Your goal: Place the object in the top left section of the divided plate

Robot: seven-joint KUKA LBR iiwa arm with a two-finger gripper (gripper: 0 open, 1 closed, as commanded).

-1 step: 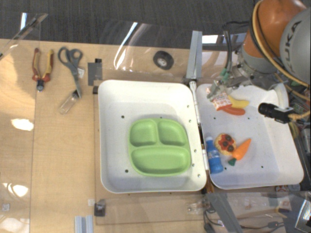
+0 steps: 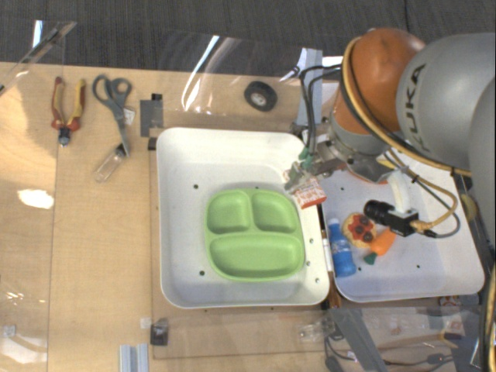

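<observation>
Two white bins sat side by side; green divided plate (image 2: 253, 235) lay in left bin (image 2: 178, 208). Gripper (image 2: 304, 180) hung w/ fingers closed on small red-white packet (image 2: 310, 196) at plate's far right edge. Carry step; next needs shift left over far-left section, then release.

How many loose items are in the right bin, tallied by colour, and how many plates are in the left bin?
Right bin:
Blue item: 1
Orange item: 1
Red and yellow item: 1
Small dark green item: 1
Left bin:
Green divided plate: 1
Total: 5
Not counted: the red and white object at the gripper, over the bins' shared edge.
</observation>
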